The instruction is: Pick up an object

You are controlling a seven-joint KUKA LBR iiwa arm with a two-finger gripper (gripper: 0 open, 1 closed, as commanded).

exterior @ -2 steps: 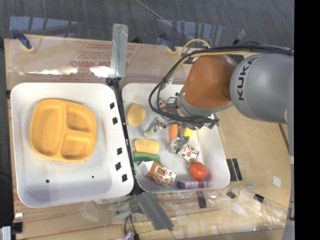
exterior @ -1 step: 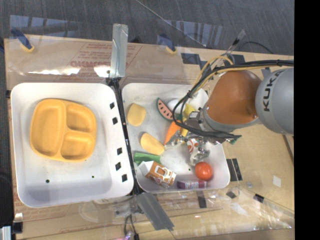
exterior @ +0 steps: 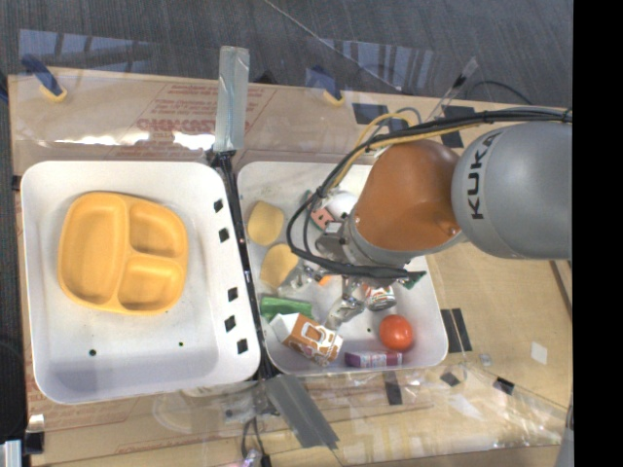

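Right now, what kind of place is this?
Probably a robot testing lab. A grey arm reaches into a white bin of toy food, like a tomato, beside a bin holding a yellow tray.

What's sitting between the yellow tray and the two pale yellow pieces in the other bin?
In the camera view, just the bins' adjoining walls separate the yellow tray from the pale yellow pieces.

The bench [exterior: 117, 115] bears the left bin [exterior: 39, 261] and right bin [exterior: 428, 309], side by side.
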